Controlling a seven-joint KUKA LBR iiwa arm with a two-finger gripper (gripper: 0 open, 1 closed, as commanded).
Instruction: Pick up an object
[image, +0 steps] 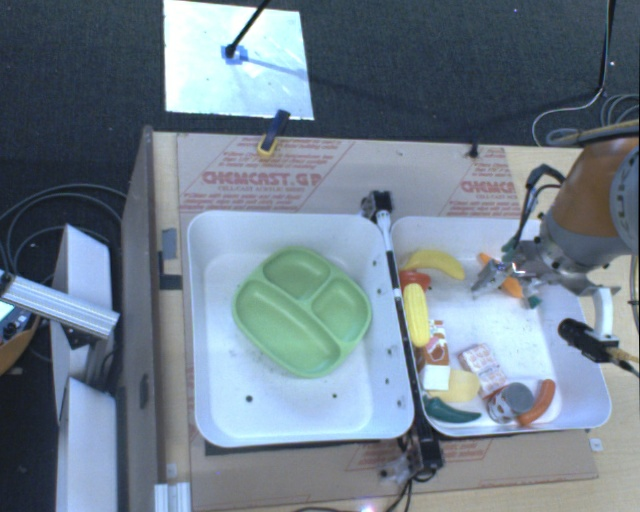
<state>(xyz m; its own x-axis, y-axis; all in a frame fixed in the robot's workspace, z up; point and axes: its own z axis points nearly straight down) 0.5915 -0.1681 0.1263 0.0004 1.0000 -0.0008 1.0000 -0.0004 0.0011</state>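
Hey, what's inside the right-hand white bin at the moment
The right bin holds a banana, corn cob, green pepper, sausage and small packets. The gripper hangs over its far side, covering whatever lies beneath.

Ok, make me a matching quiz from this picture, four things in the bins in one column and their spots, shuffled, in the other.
Things:
1. green plate
2. banana
3. corn cob
4. sausage

Places:
A. right bin, near right corner
B. right bin, far left corner
C. middle of the left bin
D. right bin, along the left wall

Pairs: 1-C, 2-B, 3-D, 4-A
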